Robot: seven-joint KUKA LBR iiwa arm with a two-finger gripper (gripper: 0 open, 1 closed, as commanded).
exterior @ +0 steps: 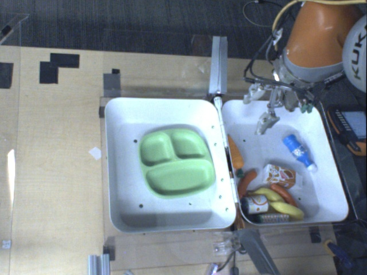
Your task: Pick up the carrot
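The carrot (234, 152) is a slim orange piece lying lengthwise against the left wall of the right bin (324, 171), its green end pointing toward the front. My gripper (269, 114) hangs over the back of the same bin, below the arm's orange band (318, 30). It is to the right of the carrot and further back, apart from it, and nothing shows in its grasp.
A blue bottle (299, 151) lies right of the gripper. A snack packet (279, 175), two reddish sausages (248, 180), a banana (282, 207) and a small can (256, 205) crowd the front of the right bin. The left bin (123, 153) holds a green divided plate (176, 160).
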